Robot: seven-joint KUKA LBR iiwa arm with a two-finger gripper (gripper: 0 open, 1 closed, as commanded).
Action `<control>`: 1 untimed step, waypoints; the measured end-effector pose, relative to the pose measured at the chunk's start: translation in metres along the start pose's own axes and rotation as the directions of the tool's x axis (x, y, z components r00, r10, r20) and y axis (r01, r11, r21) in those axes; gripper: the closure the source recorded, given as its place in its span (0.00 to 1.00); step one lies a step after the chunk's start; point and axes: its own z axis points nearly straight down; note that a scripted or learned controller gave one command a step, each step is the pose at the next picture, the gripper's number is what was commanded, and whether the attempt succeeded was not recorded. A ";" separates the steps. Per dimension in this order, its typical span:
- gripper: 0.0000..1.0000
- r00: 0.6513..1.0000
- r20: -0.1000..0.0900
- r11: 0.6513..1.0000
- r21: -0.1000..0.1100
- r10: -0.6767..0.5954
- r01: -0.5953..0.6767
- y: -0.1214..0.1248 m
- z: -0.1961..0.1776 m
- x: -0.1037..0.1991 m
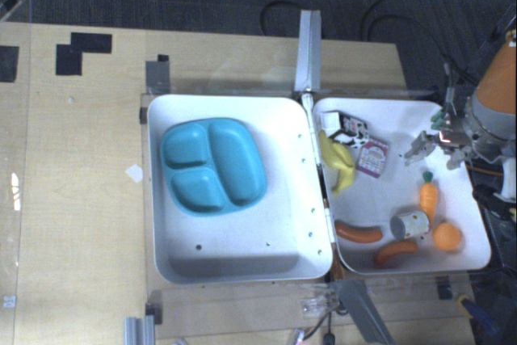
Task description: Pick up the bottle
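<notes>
1. Your pincer [436,155] hangs over the far right part of the right bin [404,107]. Its two fingers are spread apart and nothing sits between them.
2. Closest to it you have the carrot [428,199], standing on end just towards the near side of the pincer, with its green top pointing at the fingers.
3. To the pincer's left lies a small pink-and-white packet [371,157], and beyond that a black-and-white packet [352,126] and a yellow banana [337,161] along the bin's left wall.
4. An orange ball of fruit [447,237] rests in the near right corner, just beside the carrot's lower end.
5. Two reddish sausages lie near the front wall: the left sausage [359,233] and the right sausage [395,252].
6. The left bin [242,254] holds a blue divided tray [214,166], well apart from your pincer.
7. The bottle [409,224] looks like a short grey cylinder lying on its side, with a pale label.
8. It lies in the right bin, touching or nearly touching the carrot on its right, just above the right sausage, between the left sausage and the orange fruit.
9. It lies apart from the pincer, towards the near side and slightly left, with the carrot beside the way down to it.
</notes>
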 end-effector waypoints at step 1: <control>0.00 1.000 0.001 1.000 -0.003 -0.004 0.004 0.037 -0.060 -0.001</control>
